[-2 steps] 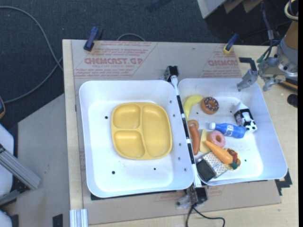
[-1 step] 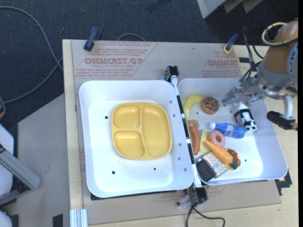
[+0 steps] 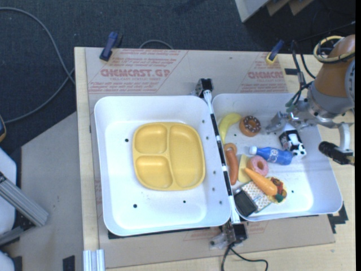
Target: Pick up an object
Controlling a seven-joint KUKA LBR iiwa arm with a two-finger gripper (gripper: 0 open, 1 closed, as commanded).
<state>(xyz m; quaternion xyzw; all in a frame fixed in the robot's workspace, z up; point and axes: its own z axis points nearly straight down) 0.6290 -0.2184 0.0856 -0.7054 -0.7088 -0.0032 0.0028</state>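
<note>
Gripper (image 3: 289,119) hangs low over the far right part of the right bin (image 3: 321,199), at the end of the grey arm (image 3: 333,86) that I have reaching in from the right; from this slanted overhead camera its metal parts blur together and I cannot tell whether it stands apart or closed, and I see nothing clearly caught in it. Just beneath and toward the near side of it lies a small black-and-white toy (image 3: 293,142), which I judge to be the likeliest target simply because it sits closest to the tool. Next to that toy a blue bottle (image 3: 273,154) lies on its side, pointing left. The rest of the clutter is bunched against the bin's left wall: a banana (image 3: 228,123) at the far end, a chocolate doughnut (image 3: 250,125) beside it, a slim carrot (image 3: 231,162) running along the wall, a pink doughnut (image 3: 259,165), a fatter carrot (image 3: 263,181) lying across a checked packet (image 3: 256,195), and a black block (image 3: 244,203) at the near corner. That crowding, I reckon, is why the tool works from the open right side, where it has room to come down. The left bin (image 3: 113,208) carries a yellow divided plate (image 3: 168,155) lying flat in its middle, well apart from the action. I judge the pick not yet made.
</note>
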